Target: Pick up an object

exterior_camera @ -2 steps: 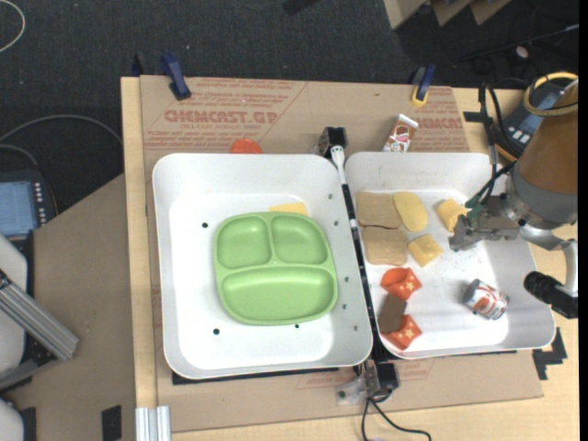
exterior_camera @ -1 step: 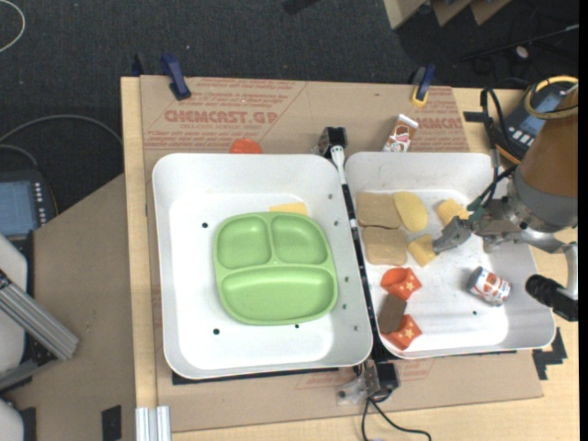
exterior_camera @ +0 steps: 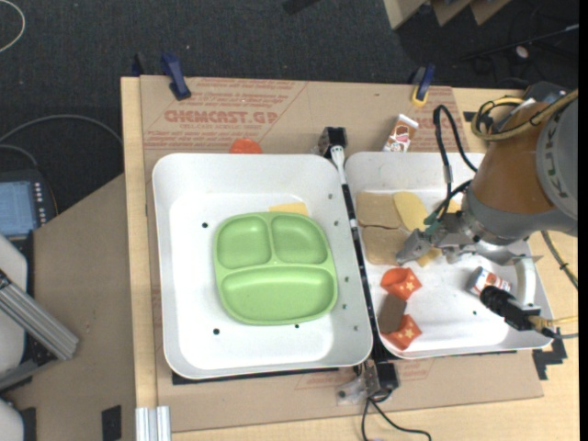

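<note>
Gripper: you'll find the gripper (exterior_camera: 415, 246) in the right bin (exterior_camera: 459, 333), right of centre in the frame; whether it is released or clenched, you cannot tell.
Nearest thing: the red piece (exterior_camera: 401, 282) lies on the bin floor just below and slightly left of it, apart from it.
Others: a second red piece (exterior_camera: 404, 333) sits lower; a yellow piece (exterior_camera: 411, 209) lies above.
Left bin: you see a green tray (exterior_camera: 274, 267).
Next move: probably a short drop toward the lower left.

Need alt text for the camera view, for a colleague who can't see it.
The arm's gripper hangs low over the right bin, near two red-orange objects and a yellow piece. The left bin holds a green divided plate.
</note>
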